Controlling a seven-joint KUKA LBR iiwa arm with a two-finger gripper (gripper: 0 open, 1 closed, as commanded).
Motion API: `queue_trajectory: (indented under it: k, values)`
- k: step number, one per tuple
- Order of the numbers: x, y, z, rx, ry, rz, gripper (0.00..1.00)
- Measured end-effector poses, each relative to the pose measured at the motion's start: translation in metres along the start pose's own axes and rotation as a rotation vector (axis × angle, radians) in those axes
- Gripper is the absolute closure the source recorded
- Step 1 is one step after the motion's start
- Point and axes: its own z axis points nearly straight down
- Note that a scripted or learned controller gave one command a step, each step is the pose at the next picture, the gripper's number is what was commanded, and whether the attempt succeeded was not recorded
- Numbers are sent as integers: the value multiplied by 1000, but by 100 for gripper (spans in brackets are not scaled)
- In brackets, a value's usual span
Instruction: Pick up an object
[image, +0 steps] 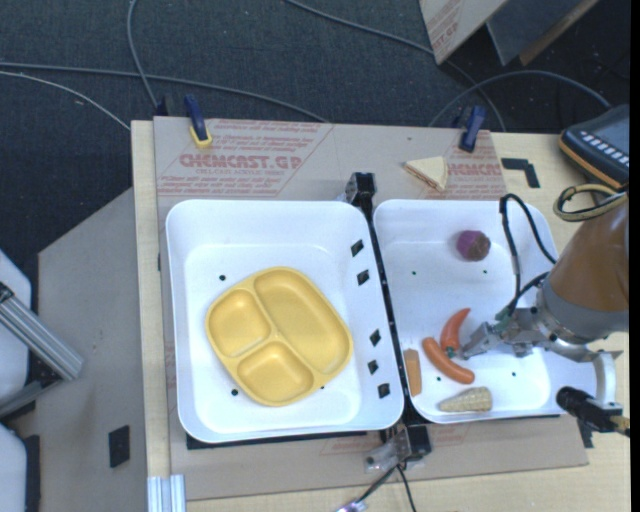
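Note:
The right bin (520, 225) holds a purple round fruit (472, 244) at the back. Toward the front lie a curved red sausage (455, 326), a second red sausage (447, 361), a short orange stick (412, 371) by the left wall and a pale bread piece (466, 401). My gripper (480, 339) is low in this bin, just right of the two sausages, its tip close to the curved one. I see nothing lifted. The arm's grey wrist and orange band (598, 262) hide the bin's right side.
The left bin (190, 250) holds a yellow divided plate (278, 335). A sandwich wedge (428, 172) lies on the cardboard behind the bins. Blue clamps (198, 121) (470, 126) grip the back edge. A black cable (515, 240) loops over the right bin.

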Motion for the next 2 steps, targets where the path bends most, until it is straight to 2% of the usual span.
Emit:
queue_trajectory:
  k: [1, 2]
  values:
    - [0, 1, -13, -5, -1, 1, 100]
    - [-2, 5, -56, -10, -5, -1, 100]
